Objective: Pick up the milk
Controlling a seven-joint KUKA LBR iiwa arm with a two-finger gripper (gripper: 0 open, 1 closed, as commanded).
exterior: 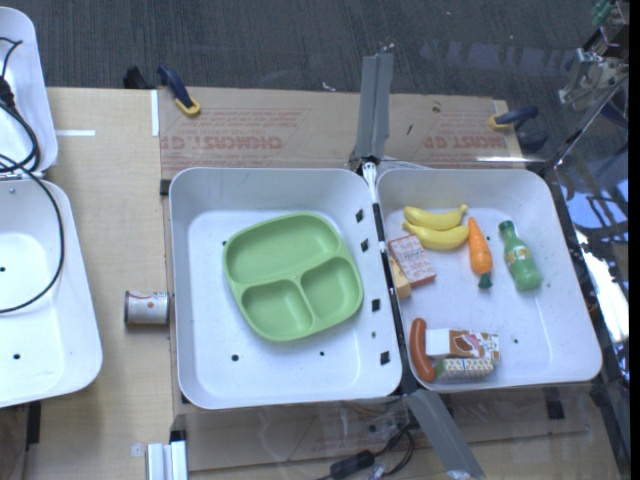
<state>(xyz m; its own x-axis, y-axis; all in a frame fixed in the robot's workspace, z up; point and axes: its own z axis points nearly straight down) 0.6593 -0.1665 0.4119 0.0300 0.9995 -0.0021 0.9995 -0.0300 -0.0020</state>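
1. We see the milk (463, 354), a small carton lying on its side, in the right bin (560, 298), close to that bin's front wall and a little left of its middle.
2. Just to the milk's left lies a red sausage (418, 349), set roughly upright in the view and touching, or all but touching, the carton's end.
3. Further back in the same bin, near the divider, we find a small pink-and-tan box (410, 263).
4. Behind that box sit two yellow bananas (437, 226), side by side.
5. To the right of the bananas lies an orange carrot (480, 251), and just beyond it a green bottle (520, 258) lying down.
6. The left bin (190, 268) holds a green divided plate (292, 275) with three compartments.
7. On the surface (100, 148) left of the bins, we note a small can (147, 308) on its side, just beside the left bin's wall.
8. Two clamps, one at the back left (180, 91) and one at the back right (513, 119), grip the cardboard sheet (270, 128) under the bins.
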